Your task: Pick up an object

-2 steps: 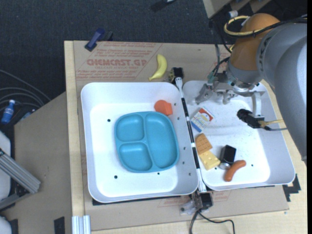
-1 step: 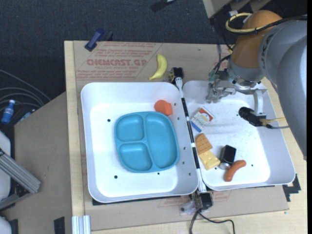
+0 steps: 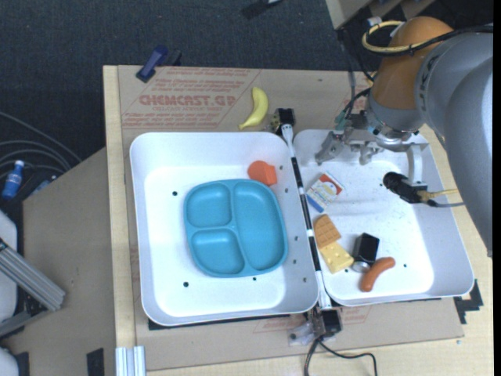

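Observation:
My gripper (image 3: 344,152) hangs open over the far left corner of the right bin (image 3: 438,241), with nothing between its fingers. Below it in that bin lie a small white and red packet (image 3: 323,189), a tan waffle piece (image 3: 326,229), a yellow cheese slice (image 3: 337,257), a black block (image 3: 365,247) and an orange-red sausage (image 3: 376,272). All of these are apart from the gripper. The left bin (image 3: 156,210) holds a blue divided plate (image 3: 235,227) and an orange lump (image 3: 264,172) near its far right corner.
A yellow banana (image 3: 255,109) lies on the bench behind the left bin, outside both bins. A blue object (image 3: 151,63) rests at the bench's far left edge. The wall between the two bins runs just left of the packet and waffle.

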`<state>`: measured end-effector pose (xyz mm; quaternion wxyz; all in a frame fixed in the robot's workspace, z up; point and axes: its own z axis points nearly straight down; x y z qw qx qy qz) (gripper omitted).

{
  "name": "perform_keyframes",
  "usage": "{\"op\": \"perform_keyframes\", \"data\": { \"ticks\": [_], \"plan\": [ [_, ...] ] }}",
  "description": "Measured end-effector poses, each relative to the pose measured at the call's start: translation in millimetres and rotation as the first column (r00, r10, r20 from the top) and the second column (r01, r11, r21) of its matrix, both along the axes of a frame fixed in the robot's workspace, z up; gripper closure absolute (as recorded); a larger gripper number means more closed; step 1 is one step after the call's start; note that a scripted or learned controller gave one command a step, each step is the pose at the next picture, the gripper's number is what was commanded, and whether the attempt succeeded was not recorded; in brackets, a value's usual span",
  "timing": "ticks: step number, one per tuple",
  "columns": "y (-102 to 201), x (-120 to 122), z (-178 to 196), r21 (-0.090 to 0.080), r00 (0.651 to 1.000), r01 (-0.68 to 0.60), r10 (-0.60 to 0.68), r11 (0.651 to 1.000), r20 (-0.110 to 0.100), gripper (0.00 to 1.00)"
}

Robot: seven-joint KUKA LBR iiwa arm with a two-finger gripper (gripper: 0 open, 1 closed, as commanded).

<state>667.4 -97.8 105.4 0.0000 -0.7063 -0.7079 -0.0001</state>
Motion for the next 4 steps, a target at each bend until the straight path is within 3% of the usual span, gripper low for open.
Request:
{"op": "perform_keyframes", "data": {
  "ticks": [1,2,3,4],
  "plan": [
    [5.4,-1.3,-20.8,0.001,1.0,0.002,-0.002,1.0,-0.003,0.0],
    [5.5,-0.5,-10.1,0.0,1.0,0.001,-0.001,1.0,-0.001,1.0],
    [5.5,-0.7,-10.3,0.0,1.0,0.001,-0.001,1.0,-0.001,0.0],
    [5.7,-0.1,0.1,0.0,1.0,0.001,-0.001,1.0,0.001,1.0]
  ]
}}
